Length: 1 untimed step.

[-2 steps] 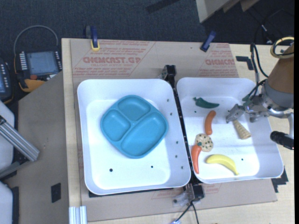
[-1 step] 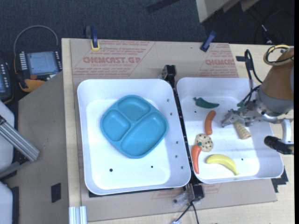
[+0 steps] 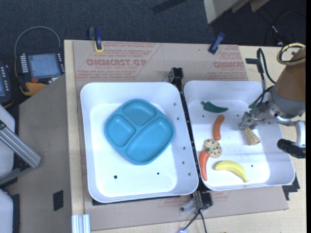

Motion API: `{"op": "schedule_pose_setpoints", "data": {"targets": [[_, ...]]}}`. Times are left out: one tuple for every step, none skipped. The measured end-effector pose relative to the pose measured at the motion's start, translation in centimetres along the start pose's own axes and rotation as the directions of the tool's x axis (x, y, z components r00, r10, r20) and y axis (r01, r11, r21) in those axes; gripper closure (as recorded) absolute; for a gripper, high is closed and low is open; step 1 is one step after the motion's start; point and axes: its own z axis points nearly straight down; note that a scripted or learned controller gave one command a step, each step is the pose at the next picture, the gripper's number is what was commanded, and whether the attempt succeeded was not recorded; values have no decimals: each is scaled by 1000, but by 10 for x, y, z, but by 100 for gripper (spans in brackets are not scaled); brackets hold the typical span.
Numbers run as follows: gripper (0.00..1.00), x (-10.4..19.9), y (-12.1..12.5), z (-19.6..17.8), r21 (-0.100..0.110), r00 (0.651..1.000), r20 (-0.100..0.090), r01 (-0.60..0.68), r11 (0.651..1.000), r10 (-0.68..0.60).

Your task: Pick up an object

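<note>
The arm (image 3: pixel 291 84) comes in from the right edge, its orange band uppermost in view and the grey wrist below it, bent down and leftward over the right bin (image 3: pixel 272 176). The gripper (image 3: pixel 249 122) sits low inside that bin, near its right wall and about halfway down its length, with dark cables looping up behind the wrist. Whether the gripper is open or closed I cannot tell, since metal parts and shadow blur together at its tip.

Just below the gripper lies a tan cork (image 3: pixel 251 137), tilted, its upper end close to or touching the gripper; nothing shows it clamped or lifted, and it appears to rest on the bin floor.

The other items in the right bin lie to the left of the gripper. A green pepper (image 3: pixel 214 108) sits near the top. Below it an orange sausage (image 3: pixel 218 127) stands nearly upright along the bin's length. Under that is a speckled cookie (image 3: pixel 212 148), and touching its left side a carrot (image 3: pixel 203 164) lies along the bin's left wall. A banana (image 3: pixel 231 170) lies near the bottom, curved, well apart from the gripper.

The left bin (image 3: pixel 97 178) holds a blue tray (image 3: pixel 139 130) with three compartments, set at a slant near the middle. Both bins rest on a cardboard board (image 3: pixel 146 57) held with clamps at the far edge
</note>
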Motion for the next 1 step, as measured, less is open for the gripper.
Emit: {"op": "schedule_pose_setpoints", "data": {"targets": [[100,4,10,-58,-7,1000,2,1,1000,-1]]}}
